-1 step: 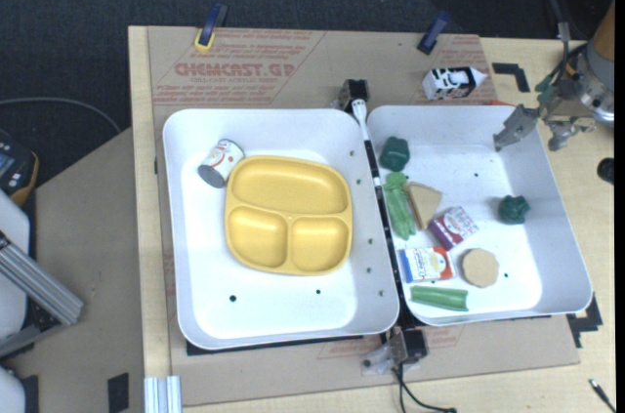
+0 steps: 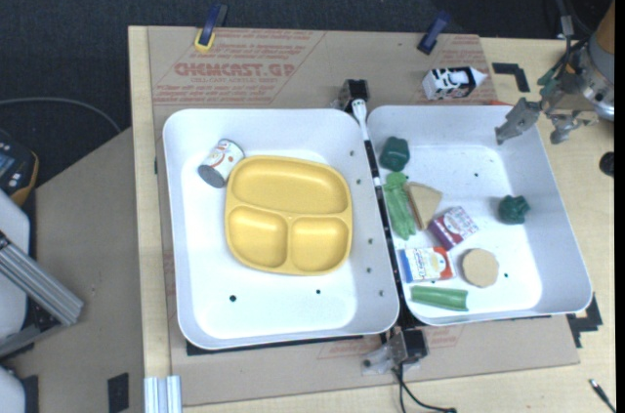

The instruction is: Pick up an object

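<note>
Gripper (image 2: 537,118) at roughly 2 o'clock of the frame, hanging over the far right corner of the right bin (image 2: 547,206). Two fingers visible, splayed apart, nothing between them: released and carrying nothing.

Right bin holds the candidates. Dark green round piece (image 2: 395,152) at the bin's 10 o'clock. Long green vegetable (image 2: 398,204) lies along the left wall, with a tan wedge (image 2: 424,199) just beside it at 3 o'clock. Purple packet (image 2: 453,227) near centre. Small red and white carton (image 2: 426,263) at 7 o'clock, a green pod (image 2: 438,298) below it against the near wall. Tan round disc (image 2: 479,268) at 5 o'clock. Small dark green lump (image 2: 513,208) by itself at the bin's 3 o'clock, well apart from the rest.

Left bin (image 2: 186,235) carries a yellow divided tray (image 2: 288,211) and a small can (image 2: 219,163) on its side at the tray's 10 o'clock.

Step, as I read it: approach, no target committed, nothing lifted yet.

Next move, judged: the lone green lump is the nearest thing, at about 7 o'clock from the gripper, with open floor around it. Calls for a short shift that way, fingers kept wide, a straight descent to straddle it, then closing. The crowded left cluster looks riskier, neighbours touching or nearly so
</note>
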Action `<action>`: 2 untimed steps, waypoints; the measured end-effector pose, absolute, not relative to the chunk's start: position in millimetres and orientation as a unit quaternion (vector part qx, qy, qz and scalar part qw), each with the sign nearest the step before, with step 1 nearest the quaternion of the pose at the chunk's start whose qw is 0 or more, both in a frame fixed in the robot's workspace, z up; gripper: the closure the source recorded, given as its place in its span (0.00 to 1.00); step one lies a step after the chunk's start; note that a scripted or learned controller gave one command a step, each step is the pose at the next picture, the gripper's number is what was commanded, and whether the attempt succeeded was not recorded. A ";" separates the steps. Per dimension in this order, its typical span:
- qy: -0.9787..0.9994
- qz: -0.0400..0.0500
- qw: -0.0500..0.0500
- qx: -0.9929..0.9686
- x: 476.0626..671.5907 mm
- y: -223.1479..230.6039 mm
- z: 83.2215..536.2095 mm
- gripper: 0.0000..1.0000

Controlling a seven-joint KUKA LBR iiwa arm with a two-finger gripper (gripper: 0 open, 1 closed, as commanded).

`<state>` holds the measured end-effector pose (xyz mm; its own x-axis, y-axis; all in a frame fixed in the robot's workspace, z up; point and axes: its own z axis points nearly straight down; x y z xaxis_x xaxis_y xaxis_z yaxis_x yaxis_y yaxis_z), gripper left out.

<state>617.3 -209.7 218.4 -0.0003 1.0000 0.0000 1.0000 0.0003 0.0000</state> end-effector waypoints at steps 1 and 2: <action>0.707 -0.001 -0.003 0.707 611.4 -207.0 174.1 0.00; 0.708 -0.001 -0.003 0.707 618.8 -209.2 115.1 0.00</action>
<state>618.8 -209.2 115.1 -0.0016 1.0000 0.0018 1.0000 0.0016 -0.0059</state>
